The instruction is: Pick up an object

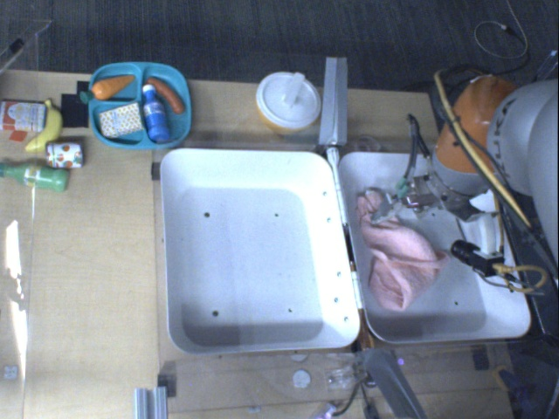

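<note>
Inside the right bin [489, 317] lies a pink cloth [397, 256], soft and crumpled into a rumpled heap against the bin's left wall, its folds running from the upper end down toward the middle of the floor. At the cloth's upper end sits the claw [390, 198], a small metal-and-black assembly touching or just above the fabric; I cannot tell how far its fingers are spread, nor whether any cloth lies between them. Behind it the grey arm [524, 138] reaches in from the right, its orange band [476, 116] above the wrist, with yellow and black cables looped along it. Beside this, the left bin [253, 251] is a smooth, shallow white tray with rounded corners on the pale wooden table [79, 278].
</note>
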